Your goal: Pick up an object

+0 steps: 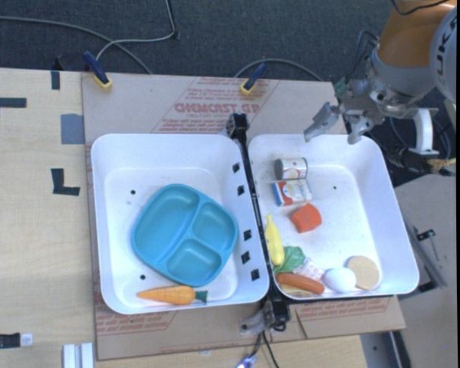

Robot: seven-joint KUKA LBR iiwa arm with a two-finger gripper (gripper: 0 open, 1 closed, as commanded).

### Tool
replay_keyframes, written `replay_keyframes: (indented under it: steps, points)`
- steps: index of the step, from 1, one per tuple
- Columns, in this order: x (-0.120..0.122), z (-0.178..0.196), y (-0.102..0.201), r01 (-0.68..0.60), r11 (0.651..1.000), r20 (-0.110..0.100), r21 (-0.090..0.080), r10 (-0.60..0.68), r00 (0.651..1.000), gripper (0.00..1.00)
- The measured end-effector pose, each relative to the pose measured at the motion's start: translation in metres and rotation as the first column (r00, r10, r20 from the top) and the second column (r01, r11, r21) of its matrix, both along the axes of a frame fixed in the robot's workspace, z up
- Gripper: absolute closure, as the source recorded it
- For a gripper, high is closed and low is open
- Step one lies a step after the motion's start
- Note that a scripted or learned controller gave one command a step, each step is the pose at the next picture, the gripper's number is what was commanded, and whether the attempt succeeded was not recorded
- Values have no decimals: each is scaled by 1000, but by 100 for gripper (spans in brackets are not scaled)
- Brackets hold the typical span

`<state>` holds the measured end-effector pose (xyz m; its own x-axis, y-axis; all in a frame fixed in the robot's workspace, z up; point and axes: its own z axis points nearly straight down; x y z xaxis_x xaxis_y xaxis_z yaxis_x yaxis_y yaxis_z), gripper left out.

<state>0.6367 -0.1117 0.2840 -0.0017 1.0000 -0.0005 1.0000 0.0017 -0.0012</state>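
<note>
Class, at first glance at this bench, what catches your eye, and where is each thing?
The big blue divided plate fills the left bin, with a carrot below it. The right bin holds an orange block and a banana. The pincer hangs open over that bin's top edge.

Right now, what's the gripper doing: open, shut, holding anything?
Gripper: open, holding nothing, above the far rim of the right bin.
</note>
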Motion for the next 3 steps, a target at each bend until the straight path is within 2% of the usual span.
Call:
replay_keyframes:
  steps: [1, 2, 3]
  points:
    - [-38, -167, 8, 1, 1000, -4, 1, -1, 1000, 0]
    - [-78, -198, 11, 1, 1000, 3, 0, -1, 1000, 0]
    - [-78, -189, 11, 1, 1000, 4, -1, -1, 1000, 100]
